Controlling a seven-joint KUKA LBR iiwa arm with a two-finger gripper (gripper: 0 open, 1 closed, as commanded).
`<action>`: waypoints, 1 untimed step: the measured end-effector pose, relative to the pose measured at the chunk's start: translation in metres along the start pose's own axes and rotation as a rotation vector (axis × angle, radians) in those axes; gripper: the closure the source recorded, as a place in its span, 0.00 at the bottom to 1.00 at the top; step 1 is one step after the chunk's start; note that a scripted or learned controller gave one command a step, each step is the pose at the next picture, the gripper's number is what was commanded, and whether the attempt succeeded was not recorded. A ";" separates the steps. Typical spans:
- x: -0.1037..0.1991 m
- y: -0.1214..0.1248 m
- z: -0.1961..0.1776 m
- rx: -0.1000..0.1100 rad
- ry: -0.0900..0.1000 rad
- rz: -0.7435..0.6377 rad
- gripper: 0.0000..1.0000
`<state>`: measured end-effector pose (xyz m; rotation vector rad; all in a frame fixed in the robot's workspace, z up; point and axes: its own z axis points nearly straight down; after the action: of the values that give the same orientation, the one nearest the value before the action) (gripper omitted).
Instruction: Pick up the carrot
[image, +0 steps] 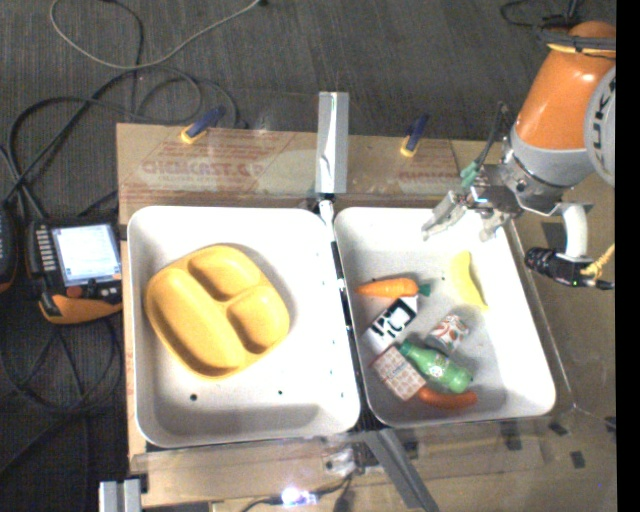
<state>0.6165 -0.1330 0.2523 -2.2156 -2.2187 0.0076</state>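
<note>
Arm reaches in from right; tool spread wide, nothing held, above right bin's far edge; carrot well apart.

The arm (orange band upward) is cut off by the right edge.

1. One camera sits fixed above the table, looking down at a slant.
2. It stands far enough back to take in both white bins, left bin and right bin, plus surrounding floor.
</note>
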 end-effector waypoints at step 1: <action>0.011 -0.003 0.145 0.002 0.001 0.026 0.00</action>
<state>0.6124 -0.1216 0.1072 -2.2424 -2.1889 0.0093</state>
